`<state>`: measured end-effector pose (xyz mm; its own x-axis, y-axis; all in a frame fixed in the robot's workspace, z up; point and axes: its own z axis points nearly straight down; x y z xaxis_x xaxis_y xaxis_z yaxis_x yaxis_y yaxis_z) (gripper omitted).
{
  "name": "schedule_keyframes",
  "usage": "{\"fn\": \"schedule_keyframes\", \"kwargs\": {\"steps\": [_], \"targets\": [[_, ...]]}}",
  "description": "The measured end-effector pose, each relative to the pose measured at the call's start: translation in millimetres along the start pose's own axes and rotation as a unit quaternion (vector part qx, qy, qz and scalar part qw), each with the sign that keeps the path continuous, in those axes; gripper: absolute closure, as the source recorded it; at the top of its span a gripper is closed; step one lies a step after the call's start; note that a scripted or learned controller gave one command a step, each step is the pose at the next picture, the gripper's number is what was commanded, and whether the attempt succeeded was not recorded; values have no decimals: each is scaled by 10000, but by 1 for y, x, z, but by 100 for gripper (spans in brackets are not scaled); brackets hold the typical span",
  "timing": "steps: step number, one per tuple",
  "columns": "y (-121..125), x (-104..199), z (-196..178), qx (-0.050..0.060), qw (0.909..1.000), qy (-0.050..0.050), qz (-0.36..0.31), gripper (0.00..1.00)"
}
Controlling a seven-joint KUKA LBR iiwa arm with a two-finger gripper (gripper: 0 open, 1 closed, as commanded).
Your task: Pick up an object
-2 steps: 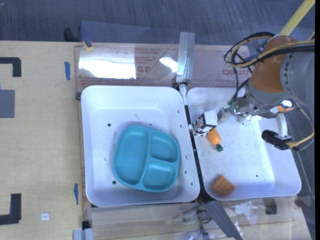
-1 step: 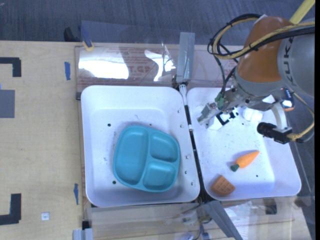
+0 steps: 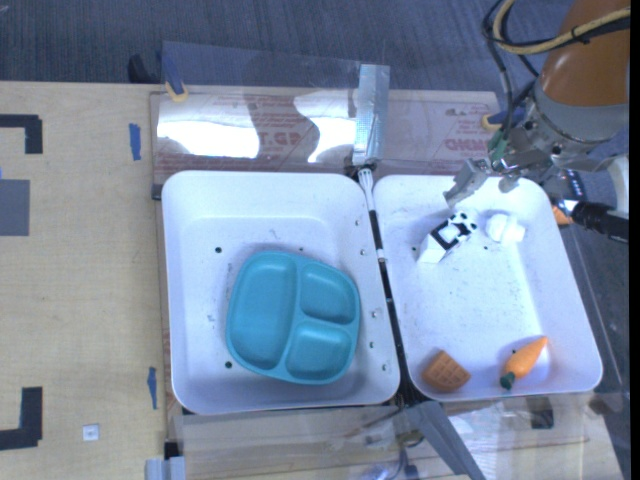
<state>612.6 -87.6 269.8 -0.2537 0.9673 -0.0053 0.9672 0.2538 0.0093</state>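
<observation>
A small black-and-white object [image 3: 452, 233] lies near the right bin's [image 3: 575, 298] far wall, open floor before it; whether the gripper [image 3: 480, 173] above is open, I cannot tell.

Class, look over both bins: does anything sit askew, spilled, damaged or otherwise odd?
Little stands out. The teal tray lies turned at an angle to the left bin's walls. In the right bin the carrot and orange piece rest near the front wall, unspilled. The black-and-white object is too small to judge.
</observation>
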Motion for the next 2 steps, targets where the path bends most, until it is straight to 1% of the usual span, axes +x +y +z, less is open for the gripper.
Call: {"fn": "schedule_keyframes", "kwargs": {"steps": [1,2], "targets": [[19,-64,-63,7,9997,-4,-236,0],[42,-39,26,52,9900,42,-1410,0]]}}
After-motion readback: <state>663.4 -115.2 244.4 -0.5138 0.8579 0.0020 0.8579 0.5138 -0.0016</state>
